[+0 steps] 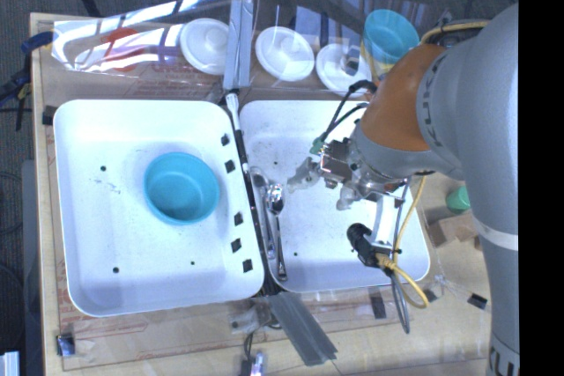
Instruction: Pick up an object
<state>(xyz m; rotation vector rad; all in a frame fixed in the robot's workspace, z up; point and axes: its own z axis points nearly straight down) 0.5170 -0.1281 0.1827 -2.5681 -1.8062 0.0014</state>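
Grey and broad, the arm (pixel 480 128) comes in from the right edge of the camera view, its orange band (pixel 401 106) bending over the right bin (pixel 304 273). Below the band the wrist turns leftward and down, with black cables and a yellow cable trailing toward the bin's near right corner. The gripper (pixel 304 176) hangs low over the middle of the right bin, pointing left toward the divider; from this slant it cannot be told whether it is spread or closed, and nothing can be made out in it.

Near the front edge of the bench (pixel 176 326) lies a grey metal bracket (pixel 300 332). The two shallow white bins sit side by side on the wooden top, with a row of small black clips along their shared rim. A metal spoon (pixel 271 220) lies in the right bin along its left wall, just beside the gripper to its left.

In the left bin (pixel 88 269) a blue bowl (pixel 181 187) stands upright near the middle, well apart from the gripper, across the divider. Behind the bins a clear panel reflects white lids (pixel 284 54) and a blue cup (pixel 389 35). Dark carpet surrounds the bench.
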